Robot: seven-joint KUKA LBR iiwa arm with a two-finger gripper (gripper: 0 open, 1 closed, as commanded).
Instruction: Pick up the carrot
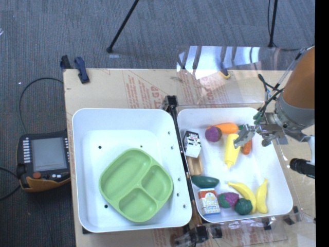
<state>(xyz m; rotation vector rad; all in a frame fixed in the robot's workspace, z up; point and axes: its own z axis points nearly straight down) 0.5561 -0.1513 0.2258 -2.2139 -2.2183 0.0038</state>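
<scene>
The carrot (226, 128) is seen lying in the right bin (280, 176), just to the picture-left of the pincer (245, 136) and slightly above it, beside a purple onion-like piece (213, 134). A yellow corn cob (231, 151) is found just below the pincer. Whether the pincer is wide or narrow cannot be told.

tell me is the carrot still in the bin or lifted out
In the bin. The carrot lies flat on the right bin floor beside a purple vegetable; the gripper is next to it, not gripping it.
</scene>
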